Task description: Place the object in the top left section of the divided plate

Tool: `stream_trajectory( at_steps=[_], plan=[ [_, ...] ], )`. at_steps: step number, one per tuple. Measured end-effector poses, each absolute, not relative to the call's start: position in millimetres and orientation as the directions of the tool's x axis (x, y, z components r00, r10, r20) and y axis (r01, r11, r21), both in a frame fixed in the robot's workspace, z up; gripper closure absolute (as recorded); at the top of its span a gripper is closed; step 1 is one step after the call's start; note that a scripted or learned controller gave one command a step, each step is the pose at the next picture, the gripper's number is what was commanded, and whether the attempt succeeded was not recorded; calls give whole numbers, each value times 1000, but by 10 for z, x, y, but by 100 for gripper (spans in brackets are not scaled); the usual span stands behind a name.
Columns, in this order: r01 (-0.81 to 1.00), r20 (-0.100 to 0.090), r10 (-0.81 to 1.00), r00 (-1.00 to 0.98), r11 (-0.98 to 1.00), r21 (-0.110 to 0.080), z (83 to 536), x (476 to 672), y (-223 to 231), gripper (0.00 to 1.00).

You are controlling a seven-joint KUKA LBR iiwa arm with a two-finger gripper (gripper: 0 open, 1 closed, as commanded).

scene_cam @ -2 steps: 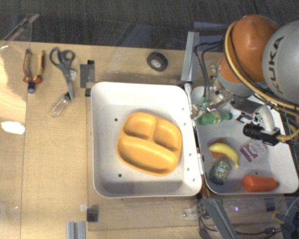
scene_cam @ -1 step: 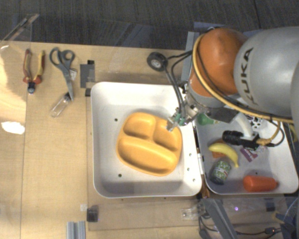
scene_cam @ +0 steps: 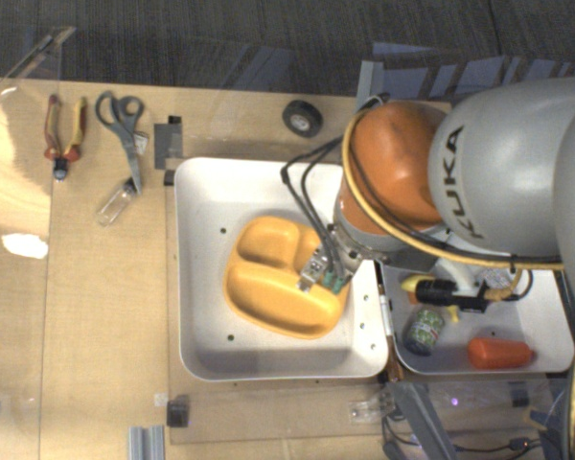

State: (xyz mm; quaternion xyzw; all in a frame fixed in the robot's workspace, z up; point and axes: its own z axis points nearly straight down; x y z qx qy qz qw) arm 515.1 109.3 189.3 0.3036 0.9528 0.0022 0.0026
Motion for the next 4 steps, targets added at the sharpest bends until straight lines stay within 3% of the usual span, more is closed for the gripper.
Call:
stream_trajectory(
  at_steps=[1,2,3,4],
  plan=[
    [458,-9,458,-889,889,7,2876,5872,872,100],
    [469,-4,469,-883,883,5,1994,5219,1101,100],
    [359,-6,359,-933,933,7,2163,4886,1797,100],
    [718,-2,718,-696,696,7,2101,4887,1676,100]
  ],
)
